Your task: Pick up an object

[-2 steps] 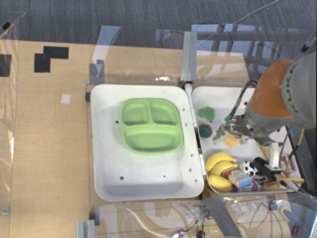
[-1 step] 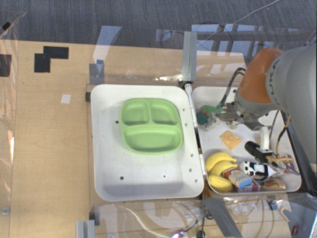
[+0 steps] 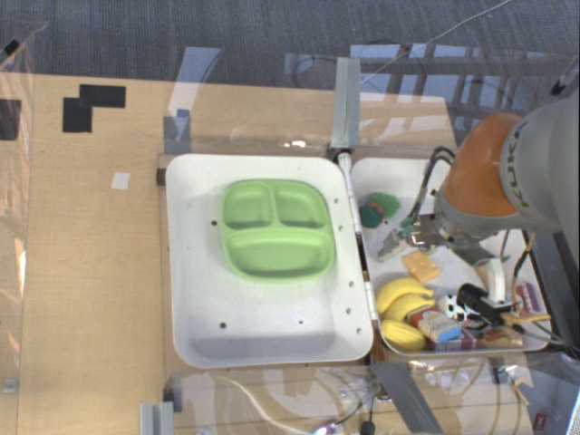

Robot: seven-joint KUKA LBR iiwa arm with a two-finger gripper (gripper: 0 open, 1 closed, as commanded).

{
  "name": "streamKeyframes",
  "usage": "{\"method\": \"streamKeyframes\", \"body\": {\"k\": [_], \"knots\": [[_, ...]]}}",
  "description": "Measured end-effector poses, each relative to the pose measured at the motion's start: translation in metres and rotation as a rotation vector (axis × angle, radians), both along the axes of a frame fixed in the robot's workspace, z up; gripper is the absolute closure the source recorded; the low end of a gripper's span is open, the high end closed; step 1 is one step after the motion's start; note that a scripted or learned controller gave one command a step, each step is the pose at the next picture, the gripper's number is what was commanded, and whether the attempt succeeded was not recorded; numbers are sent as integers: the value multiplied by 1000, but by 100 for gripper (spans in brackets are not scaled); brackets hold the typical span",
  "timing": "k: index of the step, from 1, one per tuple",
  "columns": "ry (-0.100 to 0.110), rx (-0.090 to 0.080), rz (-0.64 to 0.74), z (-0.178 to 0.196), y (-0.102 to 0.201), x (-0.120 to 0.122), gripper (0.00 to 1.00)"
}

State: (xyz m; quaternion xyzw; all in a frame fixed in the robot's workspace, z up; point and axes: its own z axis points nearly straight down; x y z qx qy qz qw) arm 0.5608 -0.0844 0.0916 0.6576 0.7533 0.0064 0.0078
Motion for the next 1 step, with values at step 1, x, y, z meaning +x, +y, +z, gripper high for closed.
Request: {"method": "streamKeyframes", "body": {"k": [1], "knots": [[3, 2, -56, -1, -35, 21, 0]]}}
